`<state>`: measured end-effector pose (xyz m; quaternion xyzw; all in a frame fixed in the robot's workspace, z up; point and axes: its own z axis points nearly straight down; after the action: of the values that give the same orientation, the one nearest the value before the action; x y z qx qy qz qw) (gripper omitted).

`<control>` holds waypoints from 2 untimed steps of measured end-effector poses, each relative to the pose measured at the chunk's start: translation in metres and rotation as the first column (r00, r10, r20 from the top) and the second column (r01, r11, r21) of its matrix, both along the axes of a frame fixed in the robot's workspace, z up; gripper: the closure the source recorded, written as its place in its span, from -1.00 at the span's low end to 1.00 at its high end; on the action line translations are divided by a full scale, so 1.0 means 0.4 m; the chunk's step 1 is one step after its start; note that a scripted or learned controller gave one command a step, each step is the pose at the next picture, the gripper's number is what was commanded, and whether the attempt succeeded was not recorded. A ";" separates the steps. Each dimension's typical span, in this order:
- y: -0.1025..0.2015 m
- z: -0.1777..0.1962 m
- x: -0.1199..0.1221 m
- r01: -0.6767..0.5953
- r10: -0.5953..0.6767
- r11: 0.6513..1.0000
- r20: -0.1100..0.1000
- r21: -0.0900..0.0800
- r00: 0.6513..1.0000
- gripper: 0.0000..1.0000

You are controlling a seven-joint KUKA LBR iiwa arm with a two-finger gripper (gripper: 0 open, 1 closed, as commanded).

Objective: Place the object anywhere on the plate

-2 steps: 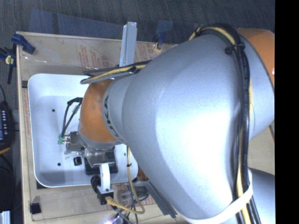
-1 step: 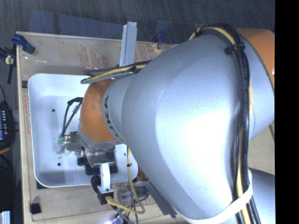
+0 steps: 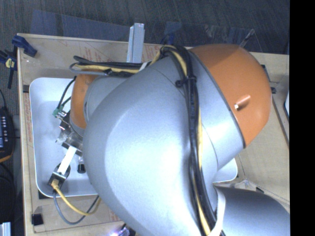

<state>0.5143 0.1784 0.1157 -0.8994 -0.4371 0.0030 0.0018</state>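
Grey arm [image 3: 162, 151] with its orange band [image 3: 236, 97] covered most of the view, reaching from the right over the counter [image 3: 98, 45]. Below it lay the left white bin [image 3: 42, 132], of which the left wall and a part of the floor could be seen. Black and yellow cables [image 3: 189, 112] ran along the arm's casing, and a yellow cable [image 3: 74, 206] hung past the bin's near rim. How the jaws stood I cannot tell. Where the object and the plate were, I also cannot tell.
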 end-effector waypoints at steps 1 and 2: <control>0.005 0.023 -0.003 -0.010 0.010 1.000 -0.006 0.001 1.000 1.00; -0.037 0.340 -0.096 -0.022 0.022 1.000 0.005 0.001 1.000 1.00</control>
<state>0.4757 0.1636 0.2517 -0.8945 -0.4471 0.0007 0.0014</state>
